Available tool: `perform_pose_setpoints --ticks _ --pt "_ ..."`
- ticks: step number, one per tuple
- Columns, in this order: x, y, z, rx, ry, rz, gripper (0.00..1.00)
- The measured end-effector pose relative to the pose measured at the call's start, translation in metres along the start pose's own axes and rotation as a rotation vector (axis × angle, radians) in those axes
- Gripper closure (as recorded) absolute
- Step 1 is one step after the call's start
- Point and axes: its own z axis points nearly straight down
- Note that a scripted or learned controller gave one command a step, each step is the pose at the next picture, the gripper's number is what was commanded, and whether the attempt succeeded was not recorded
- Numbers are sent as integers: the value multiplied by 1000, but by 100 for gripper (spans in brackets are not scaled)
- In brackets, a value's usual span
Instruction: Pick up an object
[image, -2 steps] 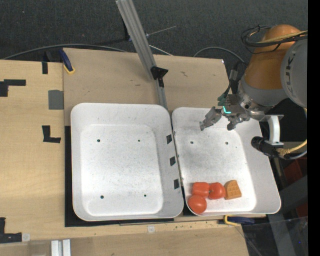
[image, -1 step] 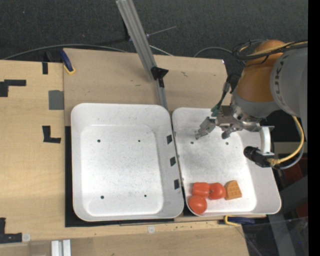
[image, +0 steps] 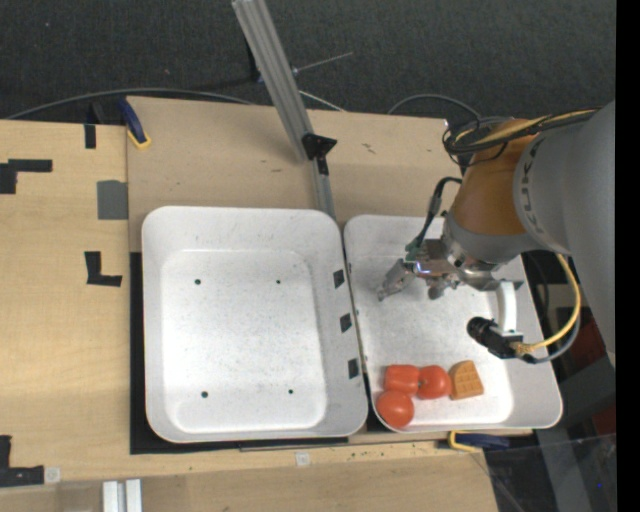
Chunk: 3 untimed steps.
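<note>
The claw (image: 412, 283) hangs spread wide with nothing in it over the right bin (image: 400, 330), probably ready to drop. The red tomatoes (image: 408, 390) and orange waffle piece (image: 466, 380) sit huddled at that bin's near edge, well apart from it.

1. We see even, fairly bright overhead light, with no harsh glare.
2. The two white bins (image: 240, 320) look slightly washed out.
3. Soft shadows fall under the arm (image: 560, 190) and along the bin edges.
4. We find the picture grainy and mildly soft, dark beyond the bench (image: 60, 300).
</note>
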Motion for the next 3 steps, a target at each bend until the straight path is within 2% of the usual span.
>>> perform_pose_setpoints --ticks 1,2,3 --pt "0 0 42 -7 -2 -1 0" --pt "1 0 30 -7 0 -2 100" --pt "5 -1 -13 -11 0 -1 100"
